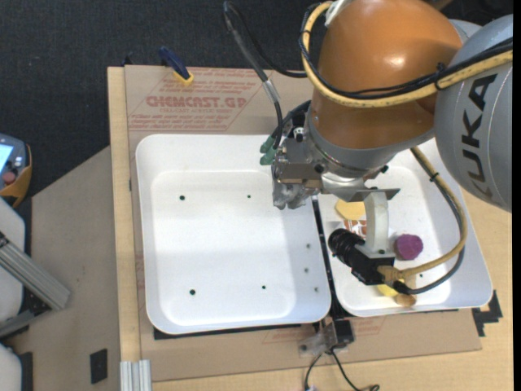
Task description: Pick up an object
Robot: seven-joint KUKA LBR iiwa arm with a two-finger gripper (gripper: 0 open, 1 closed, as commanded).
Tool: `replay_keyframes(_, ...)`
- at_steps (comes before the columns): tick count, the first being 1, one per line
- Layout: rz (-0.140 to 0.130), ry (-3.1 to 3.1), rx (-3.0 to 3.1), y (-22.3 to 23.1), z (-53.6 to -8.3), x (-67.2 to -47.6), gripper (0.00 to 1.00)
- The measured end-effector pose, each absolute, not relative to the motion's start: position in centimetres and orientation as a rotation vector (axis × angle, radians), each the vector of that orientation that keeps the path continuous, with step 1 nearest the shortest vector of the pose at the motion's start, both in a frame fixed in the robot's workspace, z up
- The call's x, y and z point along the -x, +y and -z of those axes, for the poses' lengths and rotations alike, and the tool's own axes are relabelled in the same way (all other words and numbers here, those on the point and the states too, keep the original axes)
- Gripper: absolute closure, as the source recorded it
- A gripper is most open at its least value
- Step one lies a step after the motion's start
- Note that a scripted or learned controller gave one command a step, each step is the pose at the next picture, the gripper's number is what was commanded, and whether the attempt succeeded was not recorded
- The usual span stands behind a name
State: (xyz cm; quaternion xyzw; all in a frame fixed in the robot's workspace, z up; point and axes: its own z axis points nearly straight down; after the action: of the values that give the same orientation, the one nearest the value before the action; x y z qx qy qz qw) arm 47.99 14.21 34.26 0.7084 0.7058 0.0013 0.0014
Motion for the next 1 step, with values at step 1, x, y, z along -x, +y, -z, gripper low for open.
replay_keyframes(1, -0.006, 2.214, -2.224, 10.15, -38.11, -48.00, 1.00)
